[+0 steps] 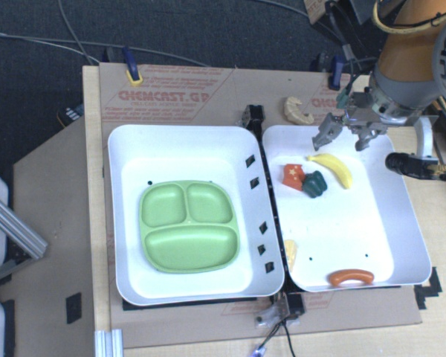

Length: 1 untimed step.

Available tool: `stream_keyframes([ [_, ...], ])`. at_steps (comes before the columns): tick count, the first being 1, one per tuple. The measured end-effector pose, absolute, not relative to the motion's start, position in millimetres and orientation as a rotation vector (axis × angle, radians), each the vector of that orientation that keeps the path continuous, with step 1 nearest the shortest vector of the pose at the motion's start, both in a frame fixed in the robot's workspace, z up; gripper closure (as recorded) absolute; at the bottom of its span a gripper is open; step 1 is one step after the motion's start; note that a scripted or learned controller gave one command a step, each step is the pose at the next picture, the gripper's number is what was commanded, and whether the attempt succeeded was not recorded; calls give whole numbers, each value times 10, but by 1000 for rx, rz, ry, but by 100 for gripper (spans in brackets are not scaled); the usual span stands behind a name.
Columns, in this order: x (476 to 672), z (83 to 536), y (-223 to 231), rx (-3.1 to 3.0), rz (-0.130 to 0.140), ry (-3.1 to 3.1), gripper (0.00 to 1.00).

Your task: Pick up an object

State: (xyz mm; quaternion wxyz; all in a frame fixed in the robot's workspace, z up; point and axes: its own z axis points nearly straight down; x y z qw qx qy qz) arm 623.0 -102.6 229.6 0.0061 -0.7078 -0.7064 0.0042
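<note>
You see the gripper (345, 134) spread wide, holding nothing, just above the curved yellow plastic banana (335, 168); a red block (293, 175) and dark green lump (315, 184) lie just left of that banana

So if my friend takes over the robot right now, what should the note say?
Gripper: open, holding nothing, hovering over the far end of the right bin, just above the banana.
Right bin: banana, red block and dark green toy close together at the far end; orange sausage-shaped toy at the near edge.
Left bin: green divided plate.
Done: nothing picked up yet.
Left: lower, close on one object, probably the banana, and lift.
</note>
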Motion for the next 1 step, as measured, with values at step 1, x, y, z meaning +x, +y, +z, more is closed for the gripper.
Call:
stream_keyframes([
  [1, 6256, 2373, -1025, -2220, 0, -2221, 0],
])
